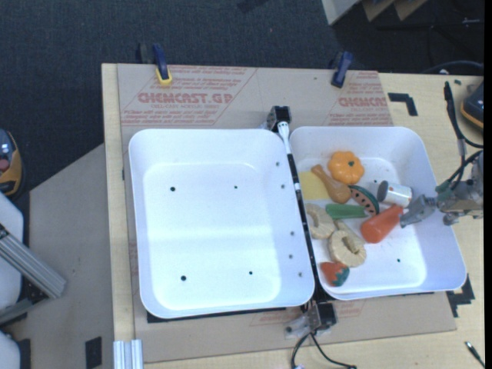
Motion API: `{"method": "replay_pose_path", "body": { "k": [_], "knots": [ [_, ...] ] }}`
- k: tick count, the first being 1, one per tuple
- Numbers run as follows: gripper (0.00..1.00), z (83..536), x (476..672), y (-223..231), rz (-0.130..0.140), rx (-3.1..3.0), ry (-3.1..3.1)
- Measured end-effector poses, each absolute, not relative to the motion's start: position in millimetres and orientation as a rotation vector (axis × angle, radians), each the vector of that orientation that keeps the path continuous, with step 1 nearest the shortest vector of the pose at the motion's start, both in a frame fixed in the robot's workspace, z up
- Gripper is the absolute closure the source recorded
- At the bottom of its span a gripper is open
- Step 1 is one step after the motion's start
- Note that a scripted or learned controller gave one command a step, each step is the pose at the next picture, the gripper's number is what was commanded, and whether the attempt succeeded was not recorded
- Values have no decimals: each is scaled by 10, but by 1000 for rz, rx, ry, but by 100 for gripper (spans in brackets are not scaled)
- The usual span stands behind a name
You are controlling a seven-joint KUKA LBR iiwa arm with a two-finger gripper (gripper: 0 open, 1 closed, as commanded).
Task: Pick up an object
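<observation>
The right bin (430,271) holds several toy foods. Among them are an orange pumpkin (345,167), a tan drumstick (330,184), a watermelon slice (365,198), a green pod (346,211), and a red-orange carrot-like piece (380,224). A pale sliced ring (347,247) and a small red piece with a green top (334,272) also lie there. A small silver cylinder (397,194) sits by the watermelon. My gripper (416,211) reaches in low from the right, right beside the carrot-like piece's upper end. Nothing visibly sits in it.
The left bin (146,206) stands beside the right one, their rims meeting at a black divider (296,198). Both rest on a cardboard-covered bench (192,94) with blue clamps (161,61) at the back. Cables hang at the right edge (461,175).
</observation>
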State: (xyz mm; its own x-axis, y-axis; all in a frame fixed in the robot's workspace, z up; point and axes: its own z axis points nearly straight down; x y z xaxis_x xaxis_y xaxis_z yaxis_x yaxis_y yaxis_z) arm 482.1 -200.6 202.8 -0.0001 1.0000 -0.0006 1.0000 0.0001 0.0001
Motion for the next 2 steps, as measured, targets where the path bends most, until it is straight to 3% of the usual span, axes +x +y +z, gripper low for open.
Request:
{"method": "replay_pose_path", "body": {
  "k": [1, 2],
  "knots": [
    [0, 812, 5484, -2203, 11, 2218, 2229],
    [0, 842, 5930, -2165, 5, 2219, 2228]
  ]
}}
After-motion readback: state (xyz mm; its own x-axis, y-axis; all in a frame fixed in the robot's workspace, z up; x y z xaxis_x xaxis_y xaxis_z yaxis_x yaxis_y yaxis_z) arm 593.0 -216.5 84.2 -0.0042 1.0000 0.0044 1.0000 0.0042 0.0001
